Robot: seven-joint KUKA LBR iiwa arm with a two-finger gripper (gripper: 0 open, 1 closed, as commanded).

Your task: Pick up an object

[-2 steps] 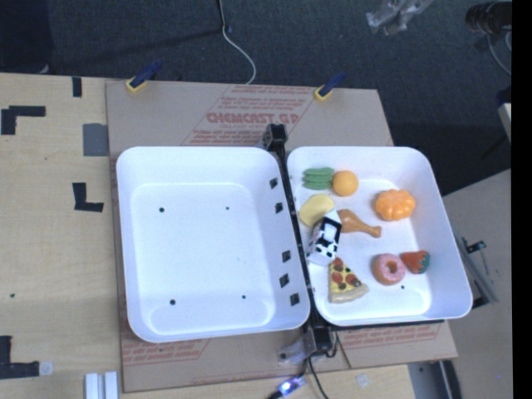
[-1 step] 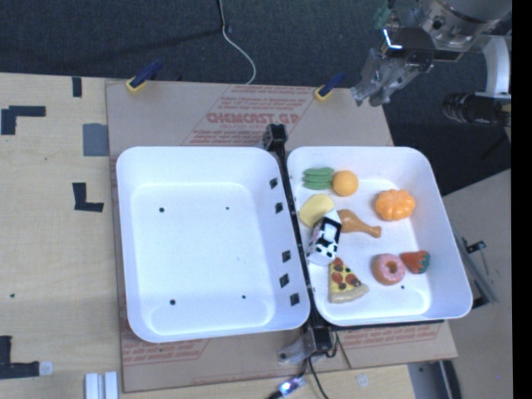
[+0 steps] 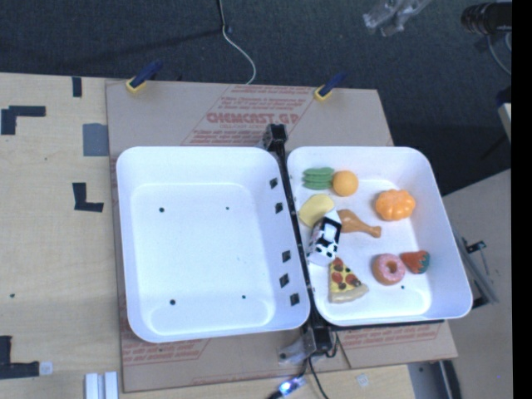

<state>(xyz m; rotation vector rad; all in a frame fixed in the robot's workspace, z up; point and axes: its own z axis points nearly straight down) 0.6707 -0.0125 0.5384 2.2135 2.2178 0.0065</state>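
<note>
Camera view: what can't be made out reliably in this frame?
- Gripper: blurred at the top edge, arm cut off; finger state unreadable.
- Black-and-white object: too small to identify, lies across the yellow piece.
- Clutter below the bins: small and dim, unclear.

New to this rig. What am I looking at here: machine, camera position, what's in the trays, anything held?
One fixed camera looks down at a slant on a bench with two shallow white bins. The blurry shape at top right is the robot arm's claw, raised above the floor, away from the bins; nothing shows in it. The left bin has a bare white floor. The right bin holds toy food: a pizza slice, donut, pumpkin, orange ball, drumstick and others.
</note>
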